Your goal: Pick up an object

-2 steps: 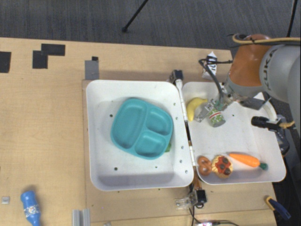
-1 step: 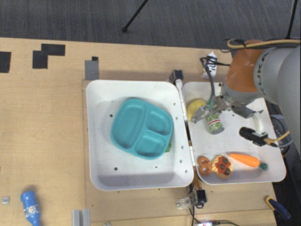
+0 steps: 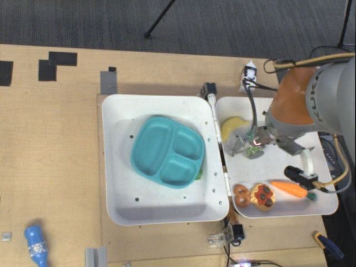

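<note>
Yellow object (image 3: 233, 128) lies in the right bin (image 3: 328, 204), at its upper-left corner, just beside the gripper (image 3: 251, 145); I cannot tell what state that gripper is in. It looks like light, smooth toy fruit, probably slippery, so a grasp across its rounded middle seems best

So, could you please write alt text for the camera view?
The arm's gripper hangs low in the right bin beside a yellow object, with a carrot and pretzel near its front edge. The left bin holds a teal tray.

Arm (image 3: 317, 99) reaching leftward, gripper (image 3: 251, 143) lowered
</note>
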`<state>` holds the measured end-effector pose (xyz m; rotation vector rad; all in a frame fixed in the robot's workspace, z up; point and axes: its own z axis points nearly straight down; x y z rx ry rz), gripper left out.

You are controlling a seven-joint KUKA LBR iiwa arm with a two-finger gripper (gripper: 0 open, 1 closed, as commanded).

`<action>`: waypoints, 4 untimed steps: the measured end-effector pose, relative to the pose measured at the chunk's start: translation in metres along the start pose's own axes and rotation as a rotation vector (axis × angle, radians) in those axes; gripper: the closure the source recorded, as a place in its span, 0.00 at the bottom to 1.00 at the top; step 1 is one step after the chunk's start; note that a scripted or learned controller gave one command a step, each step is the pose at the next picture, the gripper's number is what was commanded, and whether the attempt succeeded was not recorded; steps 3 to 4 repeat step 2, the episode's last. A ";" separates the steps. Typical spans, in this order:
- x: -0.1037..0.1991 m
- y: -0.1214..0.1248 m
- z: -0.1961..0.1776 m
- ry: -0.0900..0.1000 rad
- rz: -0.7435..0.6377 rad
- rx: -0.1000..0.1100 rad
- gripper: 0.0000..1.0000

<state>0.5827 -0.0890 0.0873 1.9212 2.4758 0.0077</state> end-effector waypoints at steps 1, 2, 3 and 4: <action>0.000 0.002 -0.012 -0.002 -0.002 -0.005 1.00; 0.048 0.018 -0.125 0.002 0.350 0.005 1.00; 0.048 0.018 -0.125 0.002 0.350 0.005 1.00; 0.048 0.018 -0.125 0.002 0.350 0.005 1.00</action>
